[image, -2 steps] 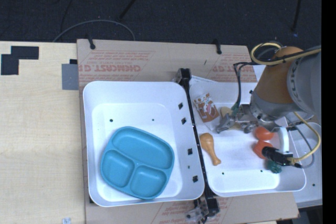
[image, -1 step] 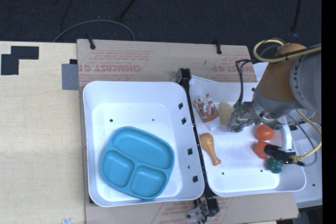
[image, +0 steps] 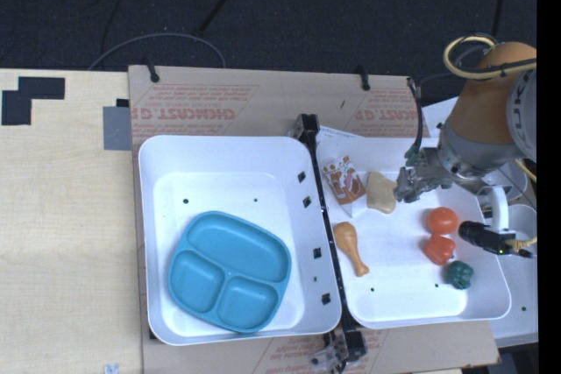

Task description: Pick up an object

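Note:
My gripper point(image: 408, 187) hangs low over the right bin point(image: 412, 311), its tip close beside the right edge of a pale beige lump point(image: 381, 193). Left of that lump lies a small packet with a red and brown picture point(image: 344, 179). A toy chicken drumstick point(image: 351, 246) lies near the bin's left wall. Right of the gripper sit an orange-red tomato point(image: 442, 220), a red pepper-like piece point(image: 438, 249) and a dark green broccoli piece point(image: 458, 275).
The left bin point(image: 162, 162) holds a blue divided plate point(image: 230, 271). A black divider with clips point(image: 321, 223) runs between the two bins. The arm's grey body and orange band point(image: 491, 101) rise over the right bin's far right corner.

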Action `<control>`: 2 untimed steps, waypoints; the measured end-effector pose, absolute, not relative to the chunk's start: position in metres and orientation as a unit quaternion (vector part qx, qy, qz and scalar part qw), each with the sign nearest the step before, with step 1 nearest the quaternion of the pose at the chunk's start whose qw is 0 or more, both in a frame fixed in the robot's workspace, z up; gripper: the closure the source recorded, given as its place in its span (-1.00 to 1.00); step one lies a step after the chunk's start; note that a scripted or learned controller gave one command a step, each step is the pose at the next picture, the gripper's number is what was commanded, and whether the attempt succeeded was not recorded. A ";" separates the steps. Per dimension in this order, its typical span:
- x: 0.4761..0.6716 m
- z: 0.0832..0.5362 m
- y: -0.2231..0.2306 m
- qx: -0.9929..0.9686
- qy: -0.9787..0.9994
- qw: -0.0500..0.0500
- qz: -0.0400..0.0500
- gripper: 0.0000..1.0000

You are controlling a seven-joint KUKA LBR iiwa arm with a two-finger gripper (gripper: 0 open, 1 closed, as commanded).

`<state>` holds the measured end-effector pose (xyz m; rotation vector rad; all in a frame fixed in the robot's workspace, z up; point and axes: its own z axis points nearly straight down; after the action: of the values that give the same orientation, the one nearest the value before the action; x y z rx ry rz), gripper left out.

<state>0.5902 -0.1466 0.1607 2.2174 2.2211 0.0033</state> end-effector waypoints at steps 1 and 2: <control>0.599 0.220 -0.152 0.707 0.708 0.002 0.001 1.00; 0.599 0.225 -0.153 0.706 0.708 0.000 0.000 1.00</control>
<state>0.5986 -0.1526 0.2250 2.2187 2.2255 -0.0010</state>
